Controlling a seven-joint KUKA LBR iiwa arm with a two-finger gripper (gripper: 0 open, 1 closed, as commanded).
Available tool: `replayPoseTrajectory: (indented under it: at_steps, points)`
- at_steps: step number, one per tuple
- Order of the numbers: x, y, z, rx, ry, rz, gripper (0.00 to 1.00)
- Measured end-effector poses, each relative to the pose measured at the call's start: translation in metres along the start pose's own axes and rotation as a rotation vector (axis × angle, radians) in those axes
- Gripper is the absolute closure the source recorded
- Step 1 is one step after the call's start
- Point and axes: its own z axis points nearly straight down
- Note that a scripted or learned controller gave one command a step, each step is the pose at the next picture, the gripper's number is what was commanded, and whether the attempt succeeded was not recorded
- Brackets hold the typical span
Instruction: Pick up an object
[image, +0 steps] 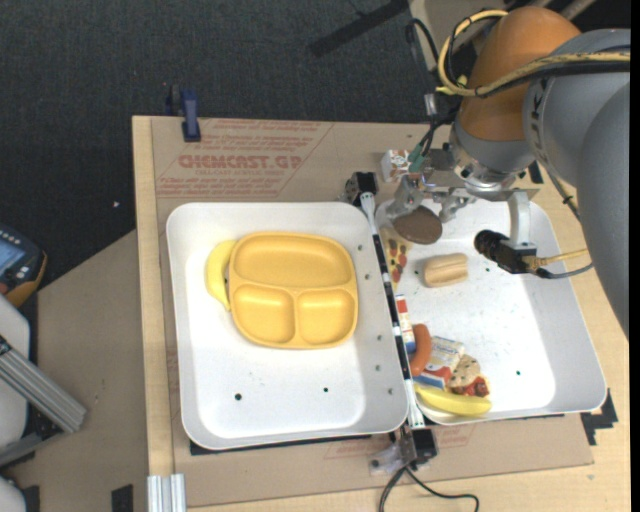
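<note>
I have the arm (560, 90) reaching in over the far end of the right bin (560, 330), its orange band sitting above the wrist. The gripper (420, 205) hangs at that bin's far-left corner, hard by the divider between the two bins. A brown rounded piece (420, 228) sits right under the metal fingers; I cannot tell from here whether the claw is spread or closed, or whether it has hold of that piece at all.

Just beside it, toward the bin's middle, lies a tan bread-roll-shaped block (445, 270), apart from the gripper. Along the right bin's left wall I see a small red-and-yellow item (398, 262), and farther along, a reddish sausage shape (421, 345). At the near-left corner there is a cluster: a small printed packet (445, 362), a speckled item (466, 377), and a yellow banana (453, 402) lying against the near rim.

In the left bin (200, 380), a yellow compartment tray (293, 288) rests toward the far half, with another yellow piece (217, 272) peeking out from under its left side. Both bins stand on a cardboard sheet (240, 150).
</note>
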Motion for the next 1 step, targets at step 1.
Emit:
replayPoseTrajectory:
  at_steps: [1]
  points:
    - [0.0223, -0.0453, -0.01, 0.017, -0.001, 0.008, 1.0]
